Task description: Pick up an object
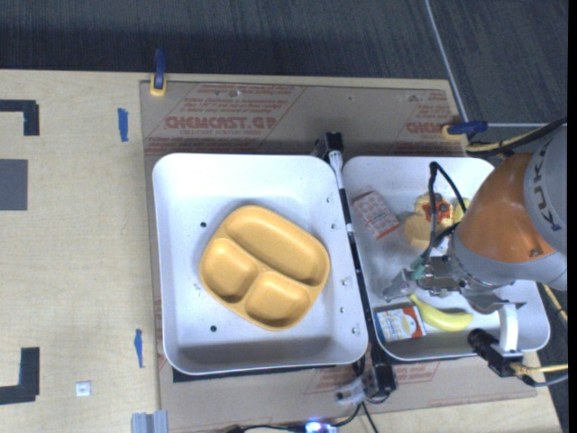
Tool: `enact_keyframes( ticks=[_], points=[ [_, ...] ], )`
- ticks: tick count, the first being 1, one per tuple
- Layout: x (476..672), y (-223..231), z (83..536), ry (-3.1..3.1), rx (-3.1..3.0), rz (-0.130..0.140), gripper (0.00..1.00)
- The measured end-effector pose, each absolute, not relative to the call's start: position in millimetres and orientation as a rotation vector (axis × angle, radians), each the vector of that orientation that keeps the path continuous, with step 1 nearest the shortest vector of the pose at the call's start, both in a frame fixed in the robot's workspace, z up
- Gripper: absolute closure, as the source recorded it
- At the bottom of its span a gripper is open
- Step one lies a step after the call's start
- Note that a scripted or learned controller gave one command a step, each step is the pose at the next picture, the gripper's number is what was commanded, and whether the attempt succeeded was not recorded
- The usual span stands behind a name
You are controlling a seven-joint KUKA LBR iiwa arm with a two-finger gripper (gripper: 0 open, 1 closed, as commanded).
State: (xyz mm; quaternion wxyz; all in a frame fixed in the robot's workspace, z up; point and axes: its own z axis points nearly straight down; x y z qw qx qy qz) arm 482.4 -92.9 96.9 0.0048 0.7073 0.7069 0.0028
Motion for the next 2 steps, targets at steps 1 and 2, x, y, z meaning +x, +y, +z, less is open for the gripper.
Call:
enact_keyframes(
  ticks=[1,2],
  points=[
    [479.9,-91,86,2.221,2.221,0.002,0.00],
    [481.9,-92,97,2.216,2.216,0.006,1.00]
  ],
)
